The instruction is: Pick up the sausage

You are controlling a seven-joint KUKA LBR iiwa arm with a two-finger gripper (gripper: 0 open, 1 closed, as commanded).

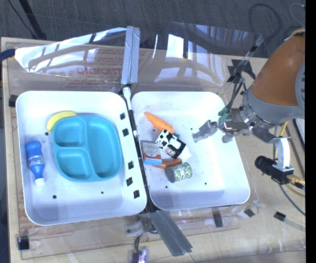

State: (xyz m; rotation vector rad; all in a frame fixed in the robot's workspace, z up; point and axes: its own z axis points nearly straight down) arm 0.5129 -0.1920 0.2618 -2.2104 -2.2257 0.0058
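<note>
The sausage (170, 162), a thin reddish-orange piece, lies in the right bin (224, 182) left of centre. It sits between a black-and-white block (171, 143) and a small green-grey can (179, 172), and looks to touch both. My gripper (216, 133) hovers over the right part of that bin, to the right of and a little beyond the sausage. It is open, with nothing between its fingers (204, 131).
An orange carrot (158, 120) lies beyond the block, and a small blue piece (152, 160) lies left of the sausage. The left bin (26, 196) holds a blue divided plate (88, 148), a banana (59, 117) and a small blue bottle (35, 160).
</note>
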